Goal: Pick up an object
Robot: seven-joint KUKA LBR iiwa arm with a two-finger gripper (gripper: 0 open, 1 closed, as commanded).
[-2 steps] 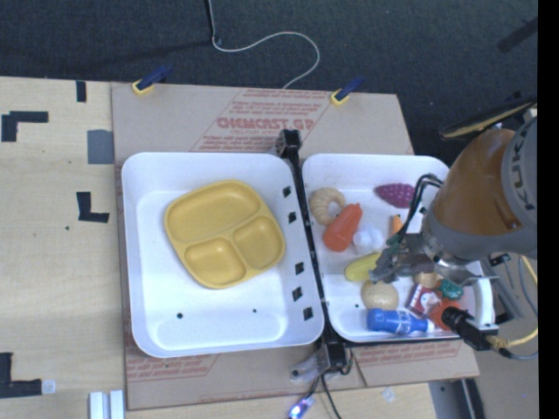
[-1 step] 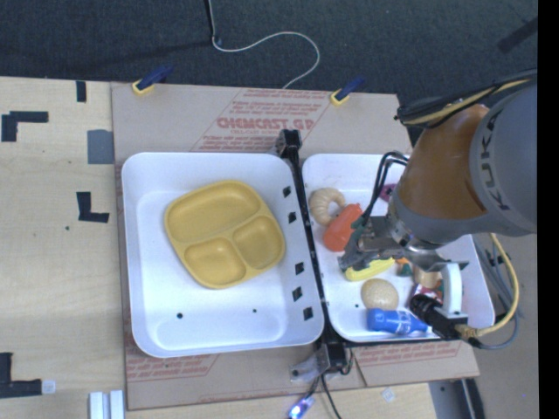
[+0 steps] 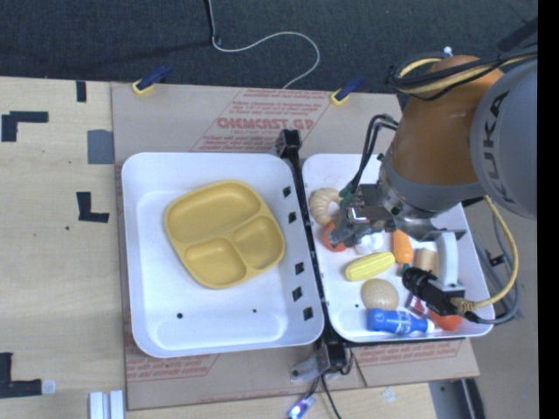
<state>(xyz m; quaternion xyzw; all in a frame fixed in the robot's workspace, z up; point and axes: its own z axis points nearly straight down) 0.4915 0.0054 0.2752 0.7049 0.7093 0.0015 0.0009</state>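
Gripper (image 3: pixel 349 225) low in right bin (image 3: pixel 327 304) | grip state unclear (fingers obscured) | yellow corn (image 3: pixel 369 266) lies left-right, slightly tilted

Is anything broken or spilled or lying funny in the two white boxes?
Nothing looks broken or spilled. The yellow divided plate lies flat but turned at a slant in the left bin. In the right bin, the toy foods are crowded together, like the yellow corn and the blue bottle lying on its side.

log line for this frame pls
task: pick object | claw: low in right bin, over toy food, grip unclear | yellow tray: left bin, untouched
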